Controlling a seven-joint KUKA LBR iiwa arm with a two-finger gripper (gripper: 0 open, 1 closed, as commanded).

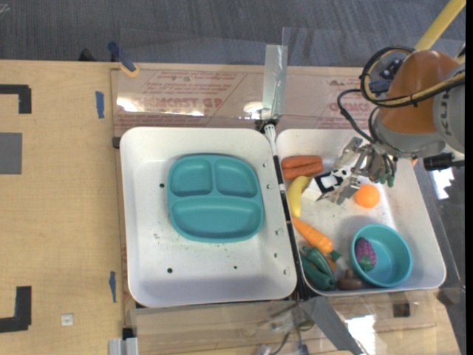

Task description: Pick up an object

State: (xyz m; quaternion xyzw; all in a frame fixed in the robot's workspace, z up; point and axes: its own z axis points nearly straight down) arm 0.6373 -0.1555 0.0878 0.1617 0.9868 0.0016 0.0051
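Observation:
The right bin (425, 231) holds a sausage (302, 166), a yellow banana (296, 194), a carrot (316, 237), an orange ball (366, 196), a black-and-white toy (330, 183) and a teal bowl (381, 255) with a purple item inside. My gripper (353, 177) hangs low over the bin's upper middle, between the black-and-white toy and the orange ball. Its metal fingers (346, 161) point down and left, close to the toy. I see nothing clearly held between them.
The left bin (140, 220) carries a teal divided plate (215, 197). A green item (319, 266) and a dark brown piece (349, 279) lie at the right bin's front edge. A clear divider (275, 87) stands behind the bins. Cables loop above the wrist.

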